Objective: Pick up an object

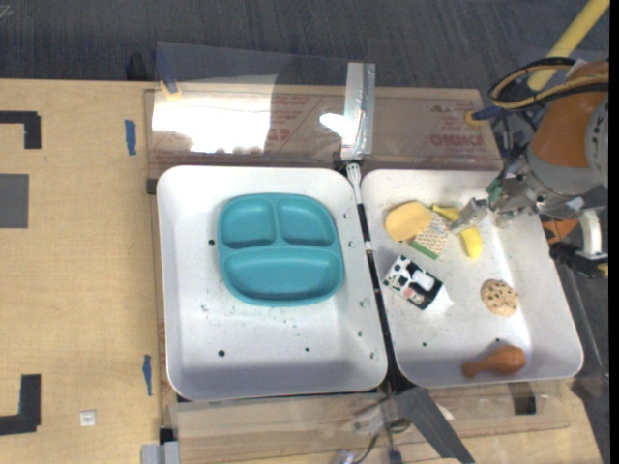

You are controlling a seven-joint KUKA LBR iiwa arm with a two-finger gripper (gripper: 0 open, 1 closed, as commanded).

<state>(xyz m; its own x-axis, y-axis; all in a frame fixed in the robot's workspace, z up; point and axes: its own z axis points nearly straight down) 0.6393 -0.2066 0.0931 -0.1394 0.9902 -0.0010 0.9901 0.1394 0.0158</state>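
Observation:
The right bin (551,288) holds several small items. An orange-yellow rounded piece (406,220) lies at its upper left, next to a flat green and yellow piece (434,239). A short yellow piece (471,244) lies just right of them. Lower down are a black-and-white patterned item (414,284), a round cookie (499,298) and a brown drumstick-shaped piece (495,361). My gripper (481,211) reaches in from the right and hangs over the bin's upper middle, just above the yellow piece and close to it. Nothing is visibly held.
The left bin (184,336) carries a teal divided plate (280,246). A clear upright panel (251,114) stands behind the bins. Cables and the arm's orange band (561,133) crowd the upper right. Bare bin floor lies along the right bin's lower middle.

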